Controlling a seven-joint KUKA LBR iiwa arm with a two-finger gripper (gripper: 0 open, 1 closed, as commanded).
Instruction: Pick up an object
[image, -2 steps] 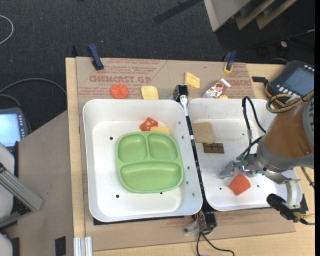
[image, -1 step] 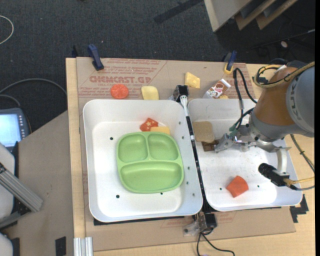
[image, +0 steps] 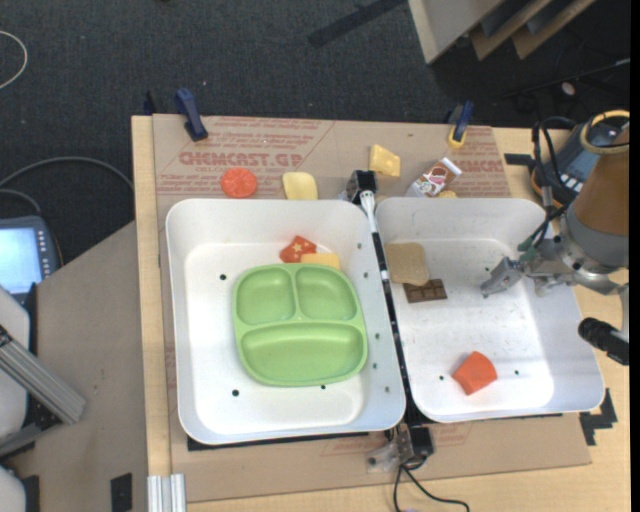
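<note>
My gripper (image: 503, 276) hangs over the right part of the right bin (image: 560, 330), pointing left, with the arm's orange band just above it. In that bin lie a tan flat square (image: 407, 263), a small brown chocolate bar (image: 425, 292) just below the square, and an orange block (image: 474, 372) near the front. The chocolate bar sits a short way left of the gripper; the orange block is well in front of it. Nothing shows in the gripper.
The left bin (image: 195, 300) holds a green divided plate (image: 298, 325), a red piece (image: 297, 249) and a yellow piece (image: 321, 261). Behind the bins on the cardboard lie a red disc (image: 238, 182), yellow pieces (image: 299, 186), a cheese wedge (image: 384, 160) and a small packet (image: 434, 178).
</note>
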